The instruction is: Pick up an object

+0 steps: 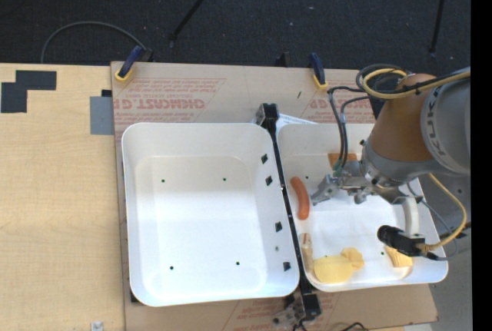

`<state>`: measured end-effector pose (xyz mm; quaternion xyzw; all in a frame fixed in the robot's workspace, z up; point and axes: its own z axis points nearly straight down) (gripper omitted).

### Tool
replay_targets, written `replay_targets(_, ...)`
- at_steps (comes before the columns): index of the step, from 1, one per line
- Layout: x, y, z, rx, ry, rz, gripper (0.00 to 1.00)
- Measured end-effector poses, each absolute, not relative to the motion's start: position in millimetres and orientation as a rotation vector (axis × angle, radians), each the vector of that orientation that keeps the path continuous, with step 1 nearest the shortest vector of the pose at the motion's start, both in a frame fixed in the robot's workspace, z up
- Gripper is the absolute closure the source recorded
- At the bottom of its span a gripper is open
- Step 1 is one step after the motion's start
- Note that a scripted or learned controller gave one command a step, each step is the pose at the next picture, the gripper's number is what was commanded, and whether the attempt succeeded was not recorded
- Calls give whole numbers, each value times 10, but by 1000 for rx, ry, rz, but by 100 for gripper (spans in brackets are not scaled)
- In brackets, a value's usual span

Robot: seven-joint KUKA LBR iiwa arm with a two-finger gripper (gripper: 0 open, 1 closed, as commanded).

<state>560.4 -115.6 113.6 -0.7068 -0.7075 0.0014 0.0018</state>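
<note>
So the gripper (323,193) sits low in the right bin (361,233), can't tell how its fingers are set. An orange sausage (300,197) lies just beside it at 9 o'clock. A yellow lump (337,266) is near the bin's 6 o'clock edge. Left bin (196,210) sits alongside.

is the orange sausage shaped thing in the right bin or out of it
In. The orange sausage-shaped piece lies flat on the right bin's floor, beside the divider.
</note>
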Motion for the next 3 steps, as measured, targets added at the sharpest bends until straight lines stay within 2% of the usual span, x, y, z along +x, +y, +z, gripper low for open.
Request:
replay_targets(1, 5598, -1151, 864, -2219, -2221, 3, 0)
replay_targets(2, 5603, -1162, 979, -2223, -2220, 0, 100)
replay_targets(3, 5704, -1209, 1507, -2225, -2223, -4, 100)
